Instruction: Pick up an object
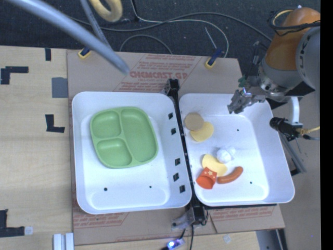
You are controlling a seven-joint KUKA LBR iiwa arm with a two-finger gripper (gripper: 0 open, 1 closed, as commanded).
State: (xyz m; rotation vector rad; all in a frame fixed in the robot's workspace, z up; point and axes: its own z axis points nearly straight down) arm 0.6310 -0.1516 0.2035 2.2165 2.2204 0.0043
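Toy food pieces lie in the right bin (260,139), and any of them would satisfy the task: a tan round disc (194,121) touching a pale yellow piece (203,132) near the bin's left wall toward its far edge, then a cluster nearer the front edge made up of a small white lump (225,154), a yellow wedge (213,164), a red-orange cup (206,179) and a sausage (230,175). Sausage long axis runs at a slant, rising from the cup toward the bin's right side. Left bin (83,155) carries a green divided tray (124,137). The hand (238,104) sits at the far right corner of the right bin, above the floor, holding nothing; whether its tips are spread or pressed together cannot be told at this resolution. Key relation: every candidate lies away from the hand, toward the bin's left wall and front edge. Disc and yellow piece are the nearest, roughly level with the hand along the far edge; the cluster is well apart, diagonally toward the front. Judgement: no approach is committed yet. The sausage calls for a closure across its short axis.
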